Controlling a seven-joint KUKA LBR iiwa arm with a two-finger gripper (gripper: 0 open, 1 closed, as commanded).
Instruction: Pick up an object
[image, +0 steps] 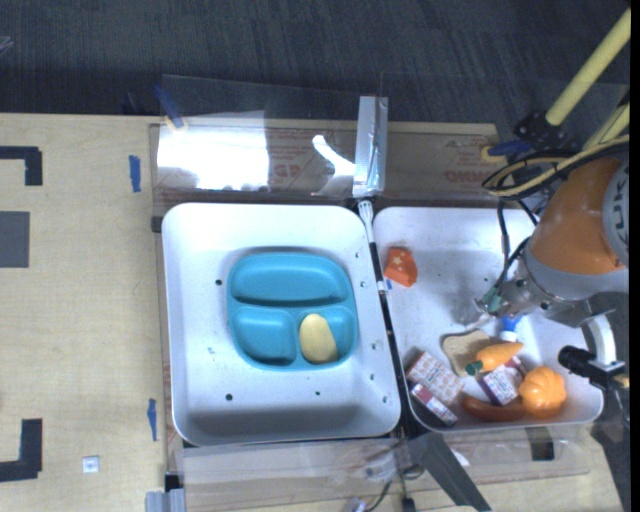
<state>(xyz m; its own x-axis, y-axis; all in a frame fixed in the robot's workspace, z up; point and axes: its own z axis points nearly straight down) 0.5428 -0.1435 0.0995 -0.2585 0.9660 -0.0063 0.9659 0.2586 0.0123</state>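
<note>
Hovering low in the right bin (440, 250), fingers (497, 303) just above the carrot (497, 355), spread impossible to tell.

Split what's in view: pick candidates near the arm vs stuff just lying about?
In play, right bin:
- claw, over the pile
- carrot
- small orange pumpkin
- bread slice
- red-and-white packet
- orange piece, alone near the divider

Lying about, left bin:
- blue divided tray
- yellow lemon-like piece in the tray's lower right compartment
</note>
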